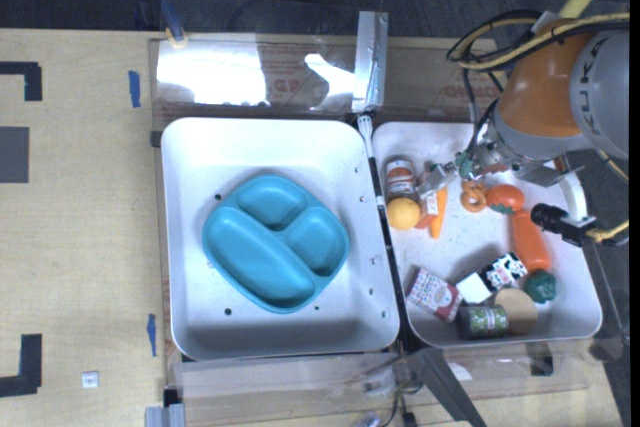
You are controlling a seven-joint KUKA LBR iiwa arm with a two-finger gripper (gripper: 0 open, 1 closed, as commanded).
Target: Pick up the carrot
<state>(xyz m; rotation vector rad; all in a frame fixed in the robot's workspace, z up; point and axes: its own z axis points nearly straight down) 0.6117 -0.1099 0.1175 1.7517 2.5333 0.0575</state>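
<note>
Camera view, carrot (pixel 438 213) beside yellow ball (pixel 403 213), can (pixel 399 178)

The carrot (pixel 528 237) is a stubby orange piece lying flat on the floor of the right bin, toward its right side. It runs roughly top to bottom in the view, leaning slightly, its upper end by a red-orange item and its lower end touching a dark green round one
</note>
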